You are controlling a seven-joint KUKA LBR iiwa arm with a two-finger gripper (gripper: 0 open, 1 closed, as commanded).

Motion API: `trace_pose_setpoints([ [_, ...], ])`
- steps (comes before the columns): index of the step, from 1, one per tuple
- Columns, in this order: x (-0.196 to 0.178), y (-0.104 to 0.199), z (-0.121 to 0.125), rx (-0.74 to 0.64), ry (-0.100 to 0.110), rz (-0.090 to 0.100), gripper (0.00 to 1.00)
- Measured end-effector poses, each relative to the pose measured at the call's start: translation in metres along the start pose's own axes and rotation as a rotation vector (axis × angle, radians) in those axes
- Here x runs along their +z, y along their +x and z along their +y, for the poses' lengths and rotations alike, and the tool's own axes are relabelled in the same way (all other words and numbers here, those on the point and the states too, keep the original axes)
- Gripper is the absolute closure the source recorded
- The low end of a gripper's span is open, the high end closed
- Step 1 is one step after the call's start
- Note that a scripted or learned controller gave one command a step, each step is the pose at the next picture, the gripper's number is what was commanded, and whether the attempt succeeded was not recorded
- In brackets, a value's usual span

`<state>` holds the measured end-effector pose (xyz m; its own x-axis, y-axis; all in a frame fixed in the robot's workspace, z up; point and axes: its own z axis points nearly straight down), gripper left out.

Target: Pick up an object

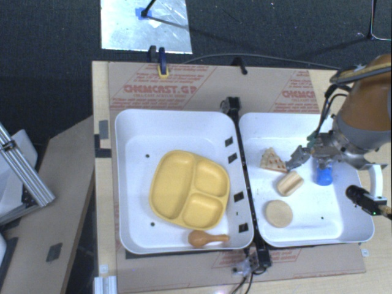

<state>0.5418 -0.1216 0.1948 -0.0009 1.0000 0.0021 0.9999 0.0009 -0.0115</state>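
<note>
Two shallow white bins sit side by side on the bench [202, 79]. The left bin [135, 164] holds a yellow divided plate [190, 188] near its middle, and a toy chicken drumstick [207, 239] lies just below the plate, against the bin's near wall.

The right bin [352, 225] holds four small things — a tan wedge that looks like a toy slice of bread or pizza [272, 160], a short beige bread roll [290, 183] just below it, a flat round cookie-like disc [278, 213] nearer the front, and a small blue object [324, 176], half hidden under the arm, whose shape I cannot make out.

The arm [367, 112] reaches in from the right, and its pincer [306, 155] hangs over the right bin, just right of the wedge and above the roll. Whether the pincer is spread or pressed together I cannot tell — it is small and dark here — and nothing shows clearly between its tips.
</note>
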Motion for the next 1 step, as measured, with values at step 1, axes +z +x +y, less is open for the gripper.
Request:
trace_pose_setpoints([
  [1,-0.0064,0.0002,0.0030,-0.003,-0.013,-0.002,0.00],
])
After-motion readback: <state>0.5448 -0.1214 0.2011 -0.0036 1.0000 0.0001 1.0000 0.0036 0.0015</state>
